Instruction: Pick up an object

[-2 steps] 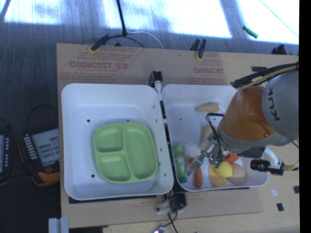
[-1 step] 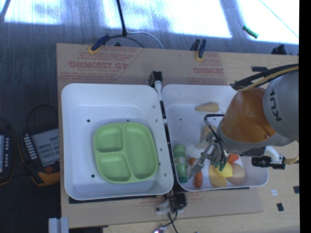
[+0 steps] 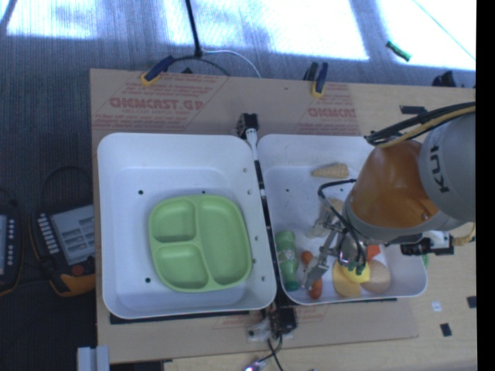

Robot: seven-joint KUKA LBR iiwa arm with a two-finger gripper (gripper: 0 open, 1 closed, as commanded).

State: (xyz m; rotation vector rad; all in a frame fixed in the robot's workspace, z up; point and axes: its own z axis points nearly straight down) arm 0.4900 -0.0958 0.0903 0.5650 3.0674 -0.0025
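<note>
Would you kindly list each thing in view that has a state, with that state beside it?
gripper: low in the right bin, over the toys, nothing seen between its fingers
green divided plate: flat in the left bin, compartments bare
green bottle: lying on its side in the right bin
yellow toy: resting at the right bin's near edge
pale corn-like piece: lying near the right bin's far wall
</note>
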